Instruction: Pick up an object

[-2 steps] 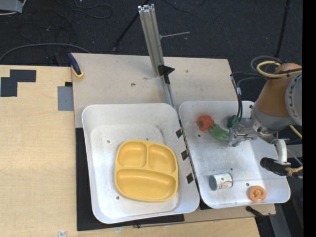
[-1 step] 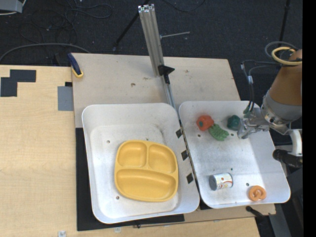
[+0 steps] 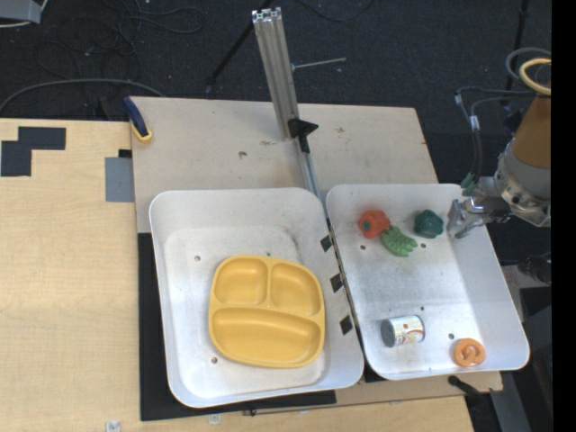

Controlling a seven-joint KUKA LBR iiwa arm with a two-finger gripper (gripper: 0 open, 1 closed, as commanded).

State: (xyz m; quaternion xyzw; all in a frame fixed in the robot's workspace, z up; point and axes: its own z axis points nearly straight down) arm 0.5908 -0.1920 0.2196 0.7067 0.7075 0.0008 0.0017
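The gripper (image 3: 462, 219) is hovering at the right bin's (image 3: 486, 286) three-o'clock rim, holding nothing; I cannot tell its fingers' spread. A teal object (image 3: 428, 223) is lying just at its nine o'clock, beside a green piece (image 3: 397, 240) and a red one (image 3: 373, 222).

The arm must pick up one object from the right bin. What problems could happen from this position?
The dark green toy, the light green toy and the red toy lie close together, so the gripper might push a neighbour or catch two at once. The gripper hangs at the right bin rim and could strike it when descending. The small can lies on its side and may roll away if touched.
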